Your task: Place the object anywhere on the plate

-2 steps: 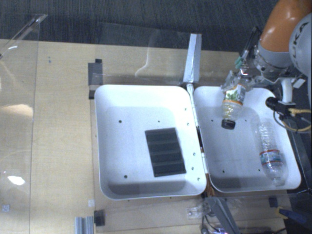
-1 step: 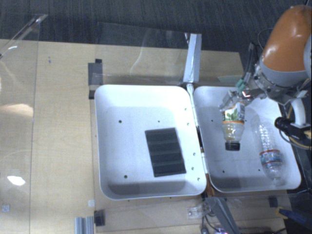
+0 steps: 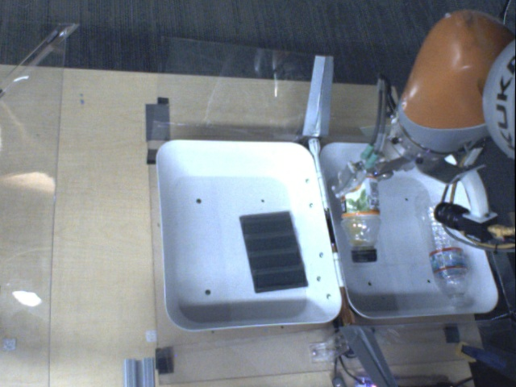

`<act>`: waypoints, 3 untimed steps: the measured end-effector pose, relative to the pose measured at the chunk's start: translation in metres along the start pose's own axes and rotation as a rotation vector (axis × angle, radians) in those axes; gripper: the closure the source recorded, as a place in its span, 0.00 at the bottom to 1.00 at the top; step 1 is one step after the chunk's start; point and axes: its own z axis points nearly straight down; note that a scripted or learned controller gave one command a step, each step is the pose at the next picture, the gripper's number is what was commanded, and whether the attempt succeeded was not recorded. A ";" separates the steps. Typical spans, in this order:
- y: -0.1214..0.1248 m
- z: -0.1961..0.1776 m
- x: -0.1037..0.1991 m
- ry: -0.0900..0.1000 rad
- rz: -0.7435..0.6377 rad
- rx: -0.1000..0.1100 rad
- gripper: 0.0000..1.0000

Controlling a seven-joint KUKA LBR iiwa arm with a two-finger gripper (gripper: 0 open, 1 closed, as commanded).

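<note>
Bottle (image 3: 359, 226) lies in right bin (image 3: 403, 301) below the hand (image 3: 367, 166), grip state unclear

A pale wooden bench (image 3: 89, 216) fills most of the view, with dark grey carpet (image 3: 201, 6) beyond its far edge. A clear plastic sheet (image 3: 28, 184) lies over the bench's left part and catches soft glare. Black brackets (image 3: 158, 118) sit on the wood.
</note>
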 end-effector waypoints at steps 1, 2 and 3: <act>0.001 -0.011 -0.001 -0.001 0.001 -0.005 1.00; -0.005 -0.025 0.066 0.000 0.020 0.001 1.00; -0.004 -0.036 0.066 0.000 0.017 -0.004 1.00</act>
